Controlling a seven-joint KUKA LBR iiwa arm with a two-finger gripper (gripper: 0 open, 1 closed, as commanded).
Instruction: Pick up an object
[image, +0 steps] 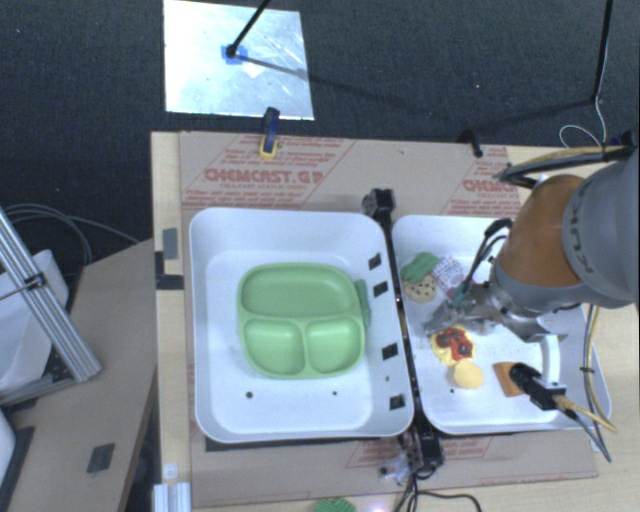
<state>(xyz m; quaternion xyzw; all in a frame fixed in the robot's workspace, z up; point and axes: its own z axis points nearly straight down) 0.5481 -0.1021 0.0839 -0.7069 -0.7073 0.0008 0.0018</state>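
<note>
In the right bin (430, 232) lie several small things. A green piece (419, 265) and a speckled cookie (421, 290) sit near its left wall, with a pale wrapped packet (451, 270) beside them. A red and yellow toy (453, 344) and a yellow lump (467, 376) lie further forward, and an orange-brown piece (505, 381) is to the right of the lump. My gripper (449, 316) hangs low over the bin's middle, just above the red and yellow toy and below the packet. I see nothing held.
The left bin (210, 300) holds a green divided plate (300, 320). Black clips (383, 290) line the ridge between the two bins. The arm's grey body and orange band (545, 235) cover the right bin's far right part.
</note>
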